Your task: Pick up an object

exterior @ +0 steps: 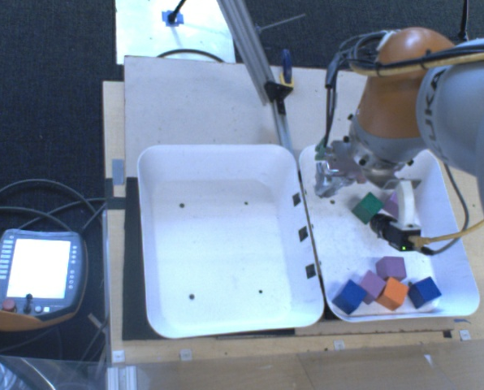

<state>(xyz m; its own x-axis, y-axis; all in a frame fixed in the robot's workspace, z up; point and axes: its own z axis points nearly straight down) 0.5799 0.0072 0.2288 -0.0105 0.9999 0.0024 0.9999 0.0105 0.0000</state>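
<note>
where it rests, green block [367,207] sits tilted.

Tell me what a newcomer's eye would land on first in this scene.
First the grey arm with its orange band, reaching in from the right over the right bin. Next the colored blocks in that bin: a green block below the wrist, and a cluster along the near edge, including an orange block and two blue blocks. On the far left lies a teach pendant with a bright screen.
</note>
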